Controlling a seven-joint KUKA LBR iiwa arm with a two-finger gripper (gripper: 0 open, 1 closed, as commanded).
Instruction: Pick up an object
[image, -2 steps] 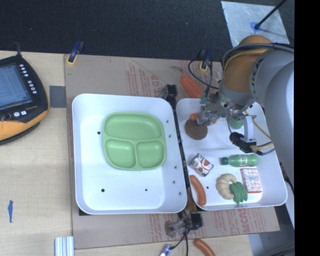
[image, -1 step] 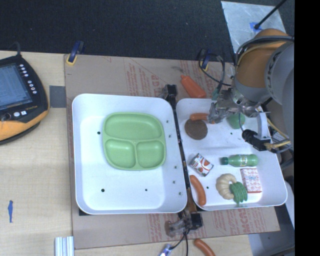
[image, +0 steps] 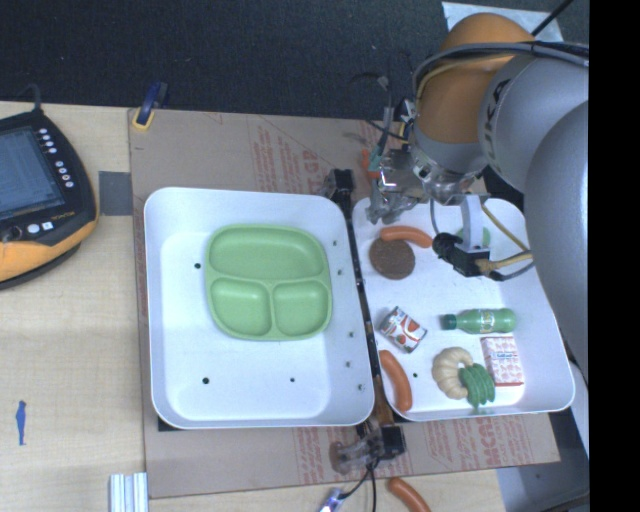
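- The arm (image: 520, 120), grey with an orange band, is seen entering from the right and bending over the far end of the right bin.
- The left bin (image: 180, 380), white and shallow, is occupied by a green divided plate (image: 268, 282) lying flat near its centre.
- The right bin (image: 540, 320), white, is set edge to edge with the left bin.
- The gripper (image: 385, 208) is placed at the far left corner of the right bin, just above a sausage; whether its fingers are apart or together cannot be told, and nothing is seen held between them.
- A green bottle (image: 482, 321) is laid on its side toward the right edge of the right bin.
- A yellowish bun-like item with a green piece (image: 462, 374) is found near the near edge, beside a pink-and-white carton (image: 502, 360).
- An orange sausage (image: 396, 381) is laid along the left wall near the near corner.
- A second sausage (image: 404, 237) is laid near the far left corner, touching a brown round patty (image: 393, 260).
- A small red-and-white packet (image: 403, 330) is set tilted beside the left wall, mid-length.
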